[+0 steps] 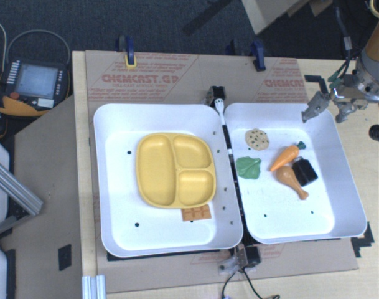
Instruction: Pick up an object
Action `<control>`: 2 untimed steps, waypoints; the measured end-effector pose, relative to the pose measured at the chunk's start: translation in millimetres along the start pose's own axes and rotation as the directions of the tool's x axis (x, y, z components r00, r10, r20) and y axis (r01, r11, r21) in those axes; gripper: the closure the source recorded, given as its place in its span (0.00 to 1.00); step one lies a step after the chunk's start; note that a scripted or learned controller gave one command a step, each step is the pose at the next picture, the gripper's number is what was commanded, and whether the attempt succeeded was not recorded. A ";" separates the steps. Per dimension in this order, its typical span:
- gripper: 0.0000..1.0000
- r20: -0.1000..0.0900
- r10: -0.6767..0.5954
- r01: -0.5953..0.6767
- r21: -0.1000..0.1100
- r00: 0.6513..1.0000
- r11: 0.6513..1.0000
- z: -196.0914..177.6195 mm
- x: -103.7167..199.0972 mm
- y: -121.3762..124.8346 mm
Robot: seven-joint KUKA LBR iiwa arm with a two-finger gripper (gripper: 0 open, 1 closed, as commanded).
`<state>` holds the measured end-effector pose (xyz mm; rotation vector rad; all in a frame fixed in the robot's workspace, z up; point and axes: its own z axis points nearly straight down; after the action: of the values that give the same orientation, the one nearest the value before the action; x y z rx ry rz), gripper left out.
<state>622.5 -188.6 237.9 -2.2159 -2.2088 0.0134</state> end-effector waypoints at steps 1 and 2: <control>0.00 0.003 -0.003 0.003 -0.014 1.000 1.000 -8.7 0.8 2.6; 0.00 0.002 -0.003 0.003 -0.009 1.000 1.000 34.4 -1.5 4.3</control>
<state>626.3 -190.0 203.5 -2.2181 -2.2178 0.0053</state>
